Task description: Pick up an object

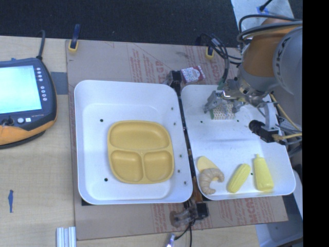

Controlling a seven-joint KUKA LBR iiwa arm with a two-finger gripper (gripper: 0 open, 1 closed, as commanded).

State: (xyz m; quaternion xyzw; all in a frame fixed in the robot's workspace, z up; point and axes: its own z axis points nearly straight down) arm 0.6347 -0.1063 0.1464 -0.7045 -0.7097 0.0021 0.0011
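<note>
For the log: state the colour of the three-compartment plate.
Yellow: three-compartment plastic plate, camera view.

A croissant (211, 179), pale tan and curled, lies at the near left of the right bin (234, 135), touching a yellow wedge (205, 163) just behind it. A corn cob (238, 178) lies tilted to its right, near a yellow bottle (262, 173) that lies on its side by the bin's right wall, cap pointing away. At the far end of the same bin a small speckled white block (222, 112) sits apart from the rest. In the left bin (92, 107) a yellow three-compartment plate (140, 151) lies flat, centred.
</note>
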